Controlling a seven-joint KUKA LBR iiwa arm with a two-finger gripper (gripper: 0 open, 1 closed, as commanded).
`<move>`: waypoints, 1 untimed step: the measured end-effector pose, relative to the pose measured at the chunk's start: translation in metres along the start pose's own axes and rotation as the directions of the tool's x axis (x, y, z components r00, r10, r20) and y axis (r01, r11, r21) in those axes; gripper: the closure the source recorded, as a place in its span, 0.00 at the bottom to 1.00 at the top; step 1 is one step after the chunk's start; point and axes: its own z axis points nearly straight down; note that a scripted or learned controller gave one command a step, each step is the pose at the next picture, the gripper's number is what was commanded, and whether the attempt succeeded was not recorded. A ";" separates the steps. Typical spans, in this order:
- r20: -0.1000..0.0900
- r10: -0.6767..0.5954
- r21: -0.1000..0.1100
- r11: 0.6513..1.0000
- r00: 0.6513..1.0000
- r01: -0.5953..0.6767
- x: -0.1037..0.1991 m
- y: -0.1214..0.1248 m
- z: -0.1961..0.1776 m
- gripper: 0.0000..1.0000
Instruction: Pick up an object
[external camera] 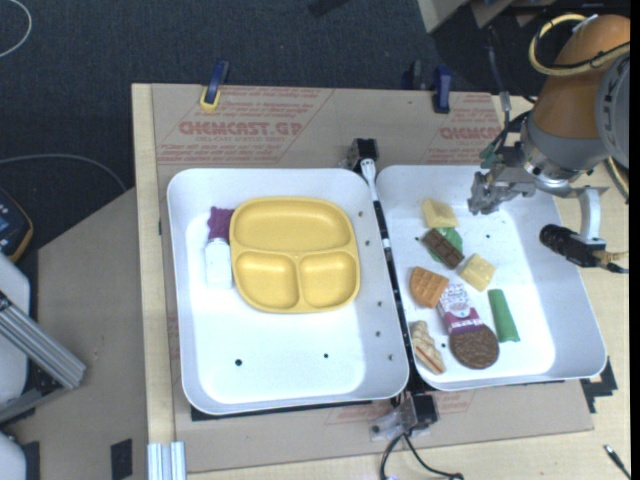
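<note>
our gripper [487,200] hangs over the far end of the right bin [560,268], and from this slant we cannot tell how it is set; nothing shows in its grasp. just beside it, toward the middle of the bin, lies a pale yellow block [438,213], touching a brown bar [441,247] with a green bit at its side. nearer us come a cream cube [478,271], a waffle [428,286], a green stick [502,315], a red packet [458,309], a brown disc [474,347] and a tan piece [427,347]. the left bin [200,348] holds a yellow tray [295,252], well apart. we judge the yellow block the handiest pick: likely light toy food, stiff, perhaps slick, best pinched across its short sides, clear of the bar.
</note>
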 end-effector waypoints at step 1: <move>-0.001 0.000 0.001 1.000 1.000 0.000 -0.001 -0.001 -0.044 1.00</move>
